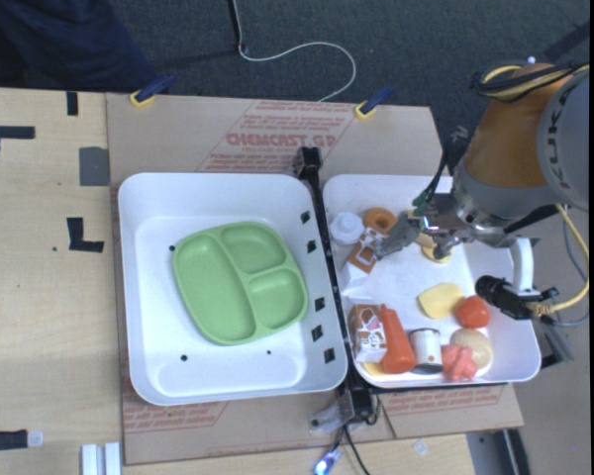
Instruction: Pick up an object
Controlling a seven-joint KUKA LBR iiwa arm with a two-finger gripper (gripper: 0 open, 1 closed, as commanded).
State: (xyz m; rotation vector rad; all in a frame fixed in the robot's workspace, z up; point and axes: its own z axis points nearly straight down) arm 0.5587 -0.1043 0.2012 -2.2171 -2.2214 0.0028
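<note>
My gripper [404, 236] hangs low over the back part of the right bin [520, 369], reaching in from the right. Its tip is just right of an orange ring-shaped toy [379, 219] and a brown packet [364, 255]. A white cap-like piece [346, 228] lies to the left of the ring. A small yellow thing [439, 252] peeks out under the wrist. Nothing can be seen held.
The front of the right bin holds a yellow wedge [439, 300], a red tomato [472, 312], a red-and-white carton [370, 329], a red bottle [397, 351], a small can [426, 345] and a pale round fruit [473, 344]. A green divided plate [240, 281] lies in the left bin [144, 216].
</note>
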